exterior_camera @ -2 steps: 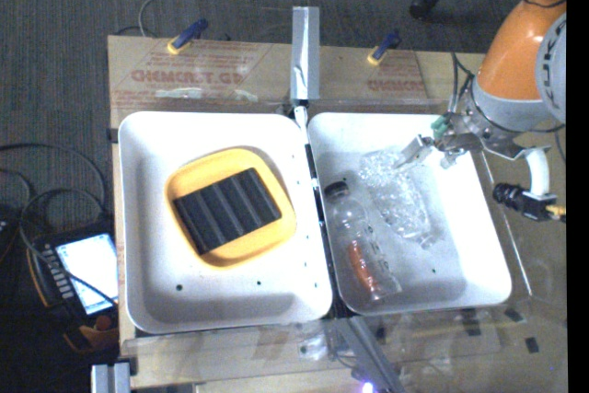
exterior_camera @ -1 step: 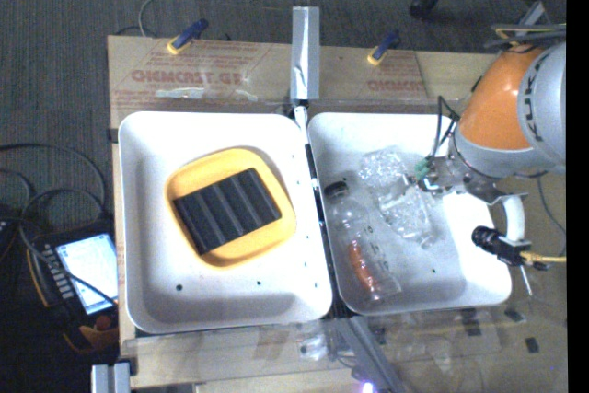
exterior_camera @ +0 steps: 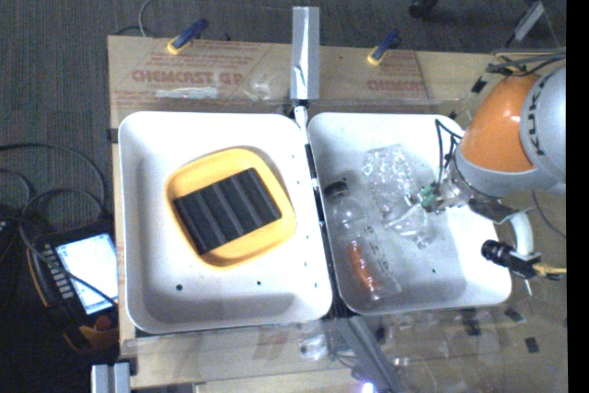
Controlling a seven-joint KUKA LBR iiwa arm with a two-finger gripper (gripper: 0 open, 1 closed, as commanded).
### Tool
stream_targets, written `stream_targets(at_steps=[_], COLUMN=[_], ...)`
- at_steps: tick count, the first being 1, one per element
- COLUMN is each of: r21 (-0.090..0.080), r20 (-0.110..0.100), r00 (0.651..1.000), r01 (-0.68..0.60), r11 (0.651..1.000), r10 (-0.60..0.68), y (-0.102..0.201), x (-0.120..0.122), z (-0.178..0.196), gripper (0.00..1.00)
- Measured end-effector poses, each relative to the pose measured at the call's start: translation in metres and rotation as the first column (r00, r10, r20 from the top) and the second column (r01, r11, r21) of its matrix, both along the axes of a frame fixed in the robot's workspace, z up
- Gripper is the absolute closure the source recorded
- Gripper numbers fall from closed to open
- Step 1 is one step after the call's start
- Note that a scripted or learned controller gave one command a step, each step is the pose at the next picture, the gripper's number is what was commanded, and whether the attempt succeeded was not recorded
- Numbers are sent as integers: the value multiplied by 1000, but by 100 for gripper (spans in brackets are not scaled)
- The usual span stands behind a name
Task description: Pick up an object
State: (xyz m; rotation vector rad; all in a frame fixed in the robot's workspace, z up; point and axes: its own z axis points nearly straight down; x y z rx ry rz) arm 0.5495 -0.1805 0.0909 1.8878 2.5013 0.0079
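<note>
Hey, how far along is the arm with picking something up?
Done: the arm has reached into the right bin, with its gripper low at the crumpled clear plastic. In hand: nothing visibly lifted; a grasp can't be confirmed. Left: the grab and lift. The plastic bottle lies in that bin, and the yellow tray sits in the left bin.

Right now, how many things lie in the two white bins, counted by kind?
Yellow tray with a black ribbed insert: 1, in the left bin
Clear plastic bottle: 1, in the right bin
Crumpled clear plastic: 1 clump, in the right bin; I cannot tell whether it is more than one piece
Total: 3
</note>
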Motion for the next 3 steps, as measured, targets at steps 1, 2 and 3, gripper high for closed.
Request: stream_targets(at_steps=[1, 2, 3], r21=[2, -3, -4], r20=[2, -8, -8], r00=[1000, 1000, 1000], r01=[-1, -11, -10], r11=[1000, 1000, 1000], r10=[1, 11, 10], y=[1, 29, 29], x=[1, 110, 110], z=[9, 75, 75], gripper=[100, 100, 0])
